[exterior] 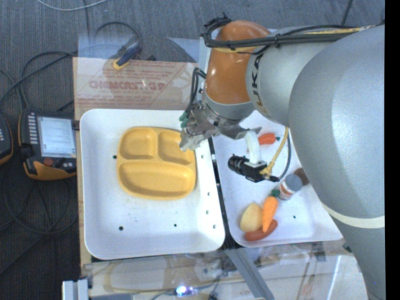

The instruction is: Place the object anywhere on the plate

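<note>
Grey carpet under bench: we list two bins, the left bin (100,230) bearing a yellow plate (156,162), the right bin (300,227) holding a carrot (269,211), a potato (251,217) and a sausage (259,233), and the gripper (189,137) at the plate's right rim.

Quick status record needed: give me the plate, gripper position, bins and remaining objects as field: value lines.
plate: yellow divided plate in the left bin, nothing on it
gripper: gripper over the plate's right edge; no object seen between its fingers
right bin: right bin holds a carrot, a yellowish potato-like item, a red item
task state: no object placed on the plate yet
</note>
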Controlling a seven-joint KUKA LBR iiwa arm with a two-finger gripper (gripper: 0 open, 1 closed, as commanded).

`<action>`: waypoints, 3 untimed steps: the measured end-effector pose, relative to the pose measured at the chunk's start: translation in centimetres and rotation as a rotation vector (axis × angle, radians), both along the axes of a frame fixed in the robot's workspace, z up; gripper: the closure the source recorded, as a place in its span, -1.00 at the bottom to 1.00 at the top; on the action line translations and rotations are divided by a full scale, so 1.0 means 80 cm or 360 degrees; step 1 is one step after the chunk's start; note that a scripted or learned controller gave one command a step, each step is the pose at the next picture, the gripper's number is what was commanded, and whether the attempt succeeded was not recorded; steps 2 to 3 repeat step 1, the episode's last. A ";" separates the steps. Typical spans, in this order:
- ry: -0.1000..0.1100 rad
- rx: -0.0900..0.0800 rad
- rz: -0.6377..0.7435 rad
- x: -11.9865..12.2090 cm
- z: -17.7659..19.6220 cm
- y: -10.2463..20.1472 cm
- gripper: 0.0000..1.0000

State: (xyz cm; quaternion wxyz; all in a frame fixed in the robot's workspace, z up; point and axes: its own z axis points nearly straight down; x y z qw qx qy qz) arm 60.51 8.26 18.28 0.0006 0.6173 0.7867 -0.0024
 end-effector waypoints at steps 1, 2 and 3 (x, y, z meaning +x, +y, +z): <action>0.0005 0.0005 0.0127 -0.033 -0.075 0.061 1.00; 0.0005 0.0005 0.0127 -0.033 -0.075 0.061 1.00; 0.0005 0.0005 0.0127 -0.033 -0.075 0.061 1.00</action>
